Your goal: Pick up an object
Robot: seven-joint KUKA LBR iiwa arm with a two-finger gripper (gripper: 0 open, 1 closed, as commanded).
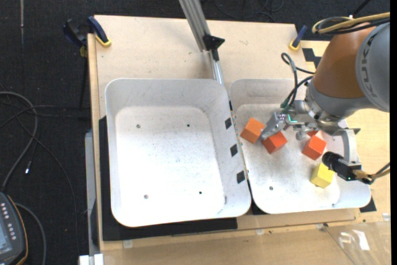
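Note:
In the right bin lie an orange cube, a red-orange cube, a second red-orange cube and a yellow block. My gripper hangs low over the bin's middle, just above the first red-orange cube and right beside the orange cube. The grey wrist and orange band rise behind it to the right and hide part of the bin's right side.
The left bin sits next to the right one, their rims meeting along the centre. A slanted metal pole crosses the bench's back. Clamps grip the back corners. Cables hang by the wrist.

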